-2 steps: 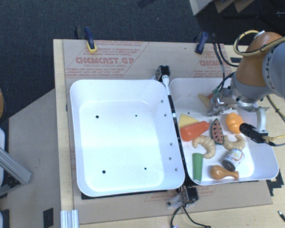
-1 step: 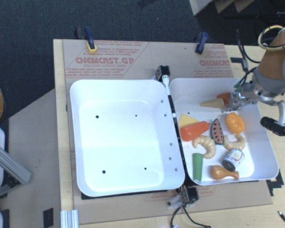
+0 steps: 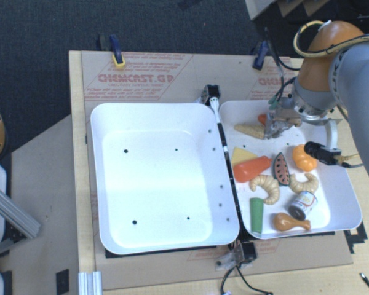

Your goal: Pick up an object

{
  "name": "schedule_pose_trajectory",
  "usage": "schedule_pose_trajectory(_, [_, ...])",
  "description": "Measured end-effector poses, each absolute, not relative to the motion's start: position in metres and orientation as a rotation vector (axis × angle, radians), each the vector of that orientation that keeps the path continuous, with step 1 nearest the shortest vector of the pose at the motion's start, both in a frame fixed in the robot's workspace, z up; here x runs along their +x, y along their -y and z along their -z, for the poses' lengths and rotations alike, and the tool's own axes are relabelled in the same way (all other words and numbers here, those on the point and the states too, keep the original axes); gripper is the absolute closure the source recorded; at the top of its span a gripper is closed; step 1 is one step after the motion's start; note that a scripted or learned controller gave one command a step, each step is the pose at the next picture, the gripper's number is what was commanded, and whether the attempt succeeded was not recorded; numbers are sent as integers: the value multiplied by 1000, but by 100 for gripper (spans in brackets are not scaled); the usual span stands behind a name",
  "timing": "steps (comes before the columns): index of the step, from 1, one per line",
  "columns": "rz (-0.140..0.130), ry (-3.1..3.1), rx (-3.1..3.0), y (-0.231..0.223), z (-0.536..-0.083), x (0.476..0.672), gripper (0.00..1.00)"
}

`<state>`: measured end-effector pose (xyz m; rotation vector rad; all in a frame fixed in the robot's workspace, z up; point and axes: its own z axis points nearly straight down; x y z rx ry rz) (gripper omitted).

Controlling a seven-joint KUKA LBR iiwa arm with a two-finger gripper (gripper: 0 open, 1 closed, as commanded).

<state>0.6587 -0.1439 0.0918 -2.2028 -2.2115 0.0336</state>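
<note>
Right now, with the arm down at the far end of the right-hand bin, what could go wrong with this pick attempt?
1. The gripper sits between a pale yellow wedge-shaped toy and a small orange-red piece, so it may nudge either aside rather than grasp one.
2. The shallow white right bin holds closely packed toys; the watermelon slice toy touches the curled tan shrimp toy, so a grasp there could drag a neighbour along.

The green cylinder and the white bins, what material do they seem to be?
Green cylinder: probably plastic; even colour, smooth matte surface. White bins: probably thin moulded plastic; glossy glare, rounded corners, shallow curved walls. The view cannot confirm either.
</note>
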Motion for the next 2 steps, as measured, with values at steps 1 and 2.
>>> schedule_pose_trajectory(1, [-6, 2215, -2229, 230, -84, 649, 100])
schedule_pose_trajectory(2, [18, 2240, -2230, 170, -372, 651, 100])
